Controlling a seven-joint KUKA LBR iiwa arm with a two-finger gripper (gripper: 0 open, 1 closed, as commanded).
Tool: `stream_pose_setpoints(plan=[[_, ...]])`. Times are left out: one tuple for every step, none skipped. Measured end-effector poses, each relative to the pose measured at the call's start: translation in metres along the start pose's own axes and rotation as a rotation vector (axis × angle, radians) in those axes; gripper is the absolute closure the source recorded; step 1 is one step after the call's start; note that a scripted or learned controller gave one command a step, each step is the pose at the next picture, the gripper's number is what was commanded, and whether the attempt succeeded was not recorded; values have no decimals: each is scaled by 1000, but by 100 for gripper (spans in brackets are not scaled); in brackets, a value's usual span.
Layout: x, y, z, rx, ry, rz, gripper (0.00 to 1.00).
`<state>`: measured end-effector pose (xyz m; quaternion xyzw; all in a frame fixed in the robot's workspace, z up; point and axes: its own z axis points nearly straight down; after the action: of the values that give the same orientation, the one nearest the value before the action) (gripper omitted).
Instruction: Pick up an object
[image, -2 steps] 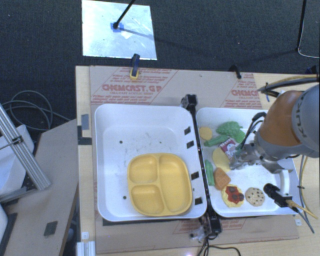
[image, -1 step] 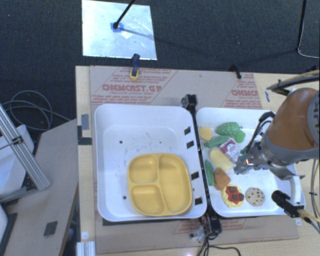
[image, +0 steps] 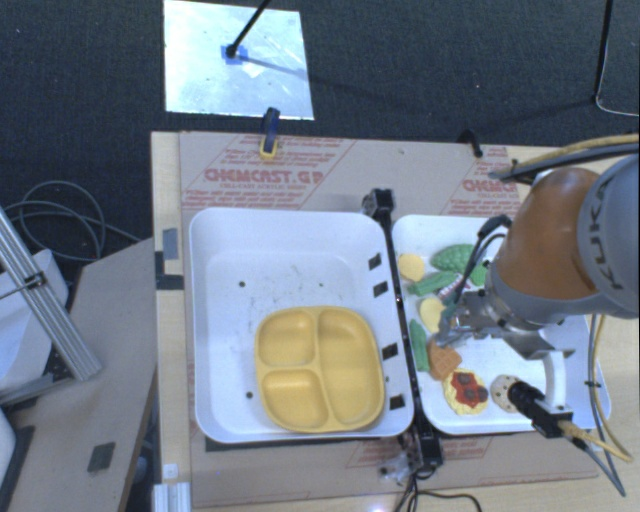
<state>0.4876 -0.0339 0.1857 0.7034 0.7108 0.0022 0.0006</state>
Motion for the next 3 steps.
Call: stream_pose_setpoints(plan=[[92,0,2,2,2,-4,100],[85,0,2,2,-2,8,0],[16,85,1,-4,-6,14,0]])
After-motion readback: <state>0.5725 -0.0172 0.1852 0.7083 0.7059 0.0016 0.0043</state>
